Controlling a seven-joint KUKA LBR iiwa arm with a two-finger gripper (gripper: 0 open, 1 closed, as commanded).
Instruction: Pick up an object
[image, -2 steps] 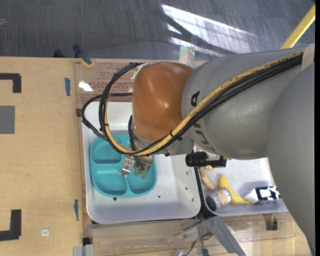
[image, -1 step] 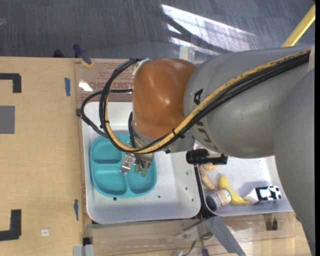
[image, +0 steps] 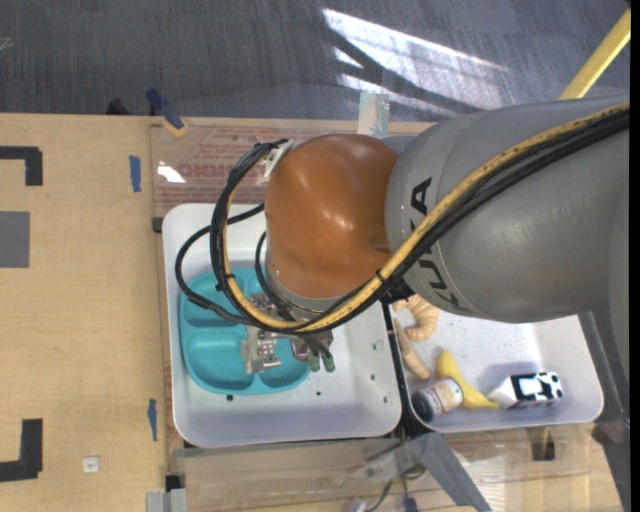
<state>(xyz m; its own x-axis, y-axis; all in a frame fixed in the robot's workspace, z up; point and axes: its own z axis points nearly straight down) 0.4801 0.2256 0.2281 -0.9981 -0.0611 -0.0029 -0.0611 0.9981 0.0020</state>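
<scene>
Down in the left bin (image: 370, 400), the gripper (image: 268, 352) hangs over a teal divided tray (image: 215, 340) that lies on the bin floor; whether the claw is spread or pressed together I cannot tell. Black letters reading KUKA (image: 428, 245) run along the grey arm (image: 520, 200) beside its orange band (image: 325, 215). Over in the right bin (image: 580, 400) lie a yellow banana (image: 462, 383), a small can (image: 438, 400), a black-and-white block (image: 535, 387) and a pale knobbly piece (image: 420, 325).

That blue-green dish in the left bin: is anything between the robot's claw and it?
Nothing visible is. The gripper hangs directly over the teal dish in the left bin; whether it touches cannot be told.
</scene>
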